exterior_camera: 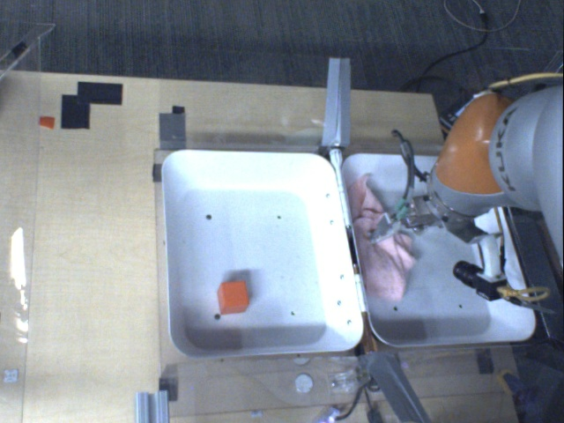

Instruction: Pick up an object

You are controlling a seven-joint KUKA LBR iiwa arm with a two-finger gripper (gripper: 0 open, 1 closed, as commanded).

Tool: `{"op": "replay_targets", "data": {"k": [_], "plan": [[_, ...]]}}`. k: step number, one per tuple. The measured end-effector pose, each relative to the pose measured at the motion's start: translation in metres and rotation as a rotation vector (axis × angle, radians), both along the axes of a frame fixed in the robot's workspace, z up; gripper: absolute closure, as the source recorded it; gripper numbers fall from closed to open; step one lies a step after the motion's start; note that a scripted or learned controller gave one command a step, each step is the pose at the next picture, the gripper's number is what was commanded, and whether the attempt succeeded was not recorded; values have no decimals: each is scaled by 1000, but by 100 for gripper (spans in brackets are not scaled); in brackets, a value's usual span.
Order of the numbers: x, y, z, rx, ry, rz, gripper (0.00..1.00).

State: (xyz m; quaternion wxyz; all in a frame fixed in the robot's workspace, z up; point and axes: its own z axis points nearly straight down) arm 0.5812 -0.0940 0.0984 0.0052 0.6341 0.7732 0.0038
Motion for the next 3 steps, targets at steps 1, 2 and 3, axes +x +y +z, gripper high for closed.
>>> {"op": "replay_targets", "data": {"k": [1, 2, 3], "plan": [[-27, -17, -5, -1, -10, 42, 0], [-2, -13, 11, 1, 5, -135, 0], [-49, -11, -5, 0, -11, -66, 0]]}}
